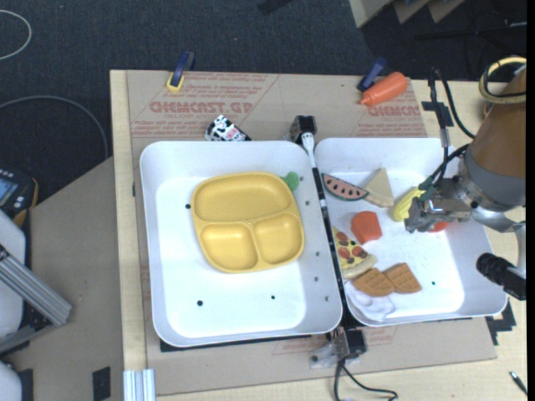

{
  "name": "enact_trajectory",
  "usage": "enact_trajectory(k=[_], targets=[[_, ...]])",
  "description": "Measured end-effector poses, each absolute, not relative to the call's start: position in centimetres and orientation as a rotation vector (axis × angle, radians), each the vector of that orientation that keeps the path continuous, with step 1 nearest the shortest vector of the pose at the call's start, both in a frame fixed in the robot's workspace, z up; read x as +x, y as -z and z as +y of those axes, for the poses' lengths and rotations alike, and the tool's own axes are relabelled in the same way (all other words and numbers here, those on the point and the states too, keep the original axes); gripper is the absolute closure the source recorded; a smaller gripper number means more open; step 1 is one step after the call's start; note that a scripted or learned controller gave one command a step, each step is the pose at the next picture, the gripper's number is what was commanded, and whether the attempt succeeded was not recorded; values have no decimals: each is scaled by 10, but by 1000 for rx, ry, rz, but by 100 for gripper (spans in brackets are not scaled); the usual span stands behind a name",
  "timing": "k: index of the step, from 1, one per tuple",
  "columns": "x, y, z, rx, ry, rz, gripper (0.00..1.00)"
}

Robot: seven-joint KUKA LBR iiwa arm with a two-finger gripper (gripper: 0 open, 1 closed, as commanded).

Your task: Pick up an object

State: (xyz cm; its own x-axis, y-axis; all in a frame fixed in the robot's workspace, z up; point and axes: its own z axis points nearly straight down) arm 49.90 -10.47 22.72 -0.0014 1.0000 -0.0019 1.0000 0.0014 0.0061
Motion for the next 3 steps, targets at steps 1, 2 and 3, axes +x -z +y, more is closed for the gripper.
enact_trajectory(k=[1,2,3], targets=[[507,-236,-47,2213,-5,2228,100],[512,-240,5,2213,-4,2228,100],[504,-219,63,2219,4,2230,100]])
